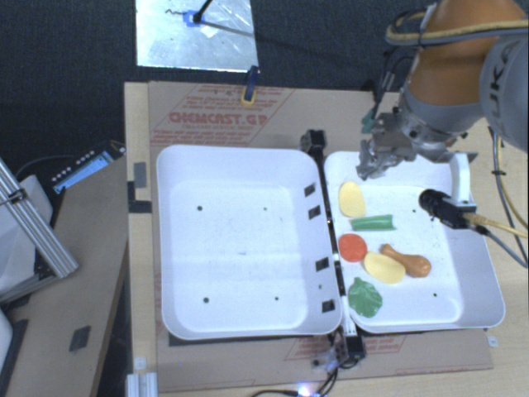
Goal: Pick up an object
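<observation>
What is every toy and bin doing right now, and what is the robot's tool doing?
tool: above the far end of the right bin, nothing seen in it
right bin: holds all the toys
left bin: white, beside the right bin
pale yellow piece: lying flat
green stick: lying flat
red disc: lying flat
drumstick: lying flat
green leaf: lying flat

Two shallow white bins are sitting side by side, a left bin [240, 238] and a right bin [438, 296]. Six small things are lying in the right one: two yellow pieces [352, 198] [384, 267], one green stick [372, 222], one red disc [353, 247], one orange drumstick [407, 260], one green leaf [364, 297].
</observation>
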`<state>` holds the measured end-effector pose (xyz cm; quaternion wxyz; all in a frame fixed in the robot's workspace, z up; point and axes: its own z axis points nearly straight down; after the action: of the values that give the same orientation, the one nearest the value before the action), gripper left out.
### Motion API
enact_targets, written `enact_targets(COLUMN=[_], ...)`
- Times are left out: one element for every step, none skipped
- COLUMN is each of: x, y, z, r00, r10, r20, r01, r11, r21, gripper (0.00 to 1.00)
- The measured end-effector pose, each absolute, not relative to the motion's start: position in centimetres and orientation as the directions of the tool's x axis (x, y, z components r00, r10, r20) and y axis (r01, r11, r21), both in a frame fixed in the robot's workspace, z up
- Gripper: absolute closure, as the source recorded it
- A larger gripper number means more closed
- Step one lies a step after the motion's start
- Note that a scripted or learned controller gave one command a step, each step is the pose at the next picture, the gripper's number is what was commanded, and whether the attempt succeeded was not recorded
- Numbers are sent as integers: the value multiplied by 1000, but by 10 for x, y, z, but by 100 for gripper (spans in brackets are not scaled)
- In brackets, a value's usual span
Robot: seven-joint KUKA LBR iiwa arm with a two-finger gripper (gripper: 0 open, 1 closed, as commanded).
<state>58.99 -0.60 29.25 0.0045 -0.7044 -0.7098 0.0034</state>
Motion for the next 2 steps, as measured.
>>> enact_targets(x=[593,617], y=[-21,36], z=[382,357], r00=[-4,-9], r10=[1000,1000], r20=[-1,1], r01=[1000,1000], r11=[4,9], r21=[11,2], gripper=[100,100])
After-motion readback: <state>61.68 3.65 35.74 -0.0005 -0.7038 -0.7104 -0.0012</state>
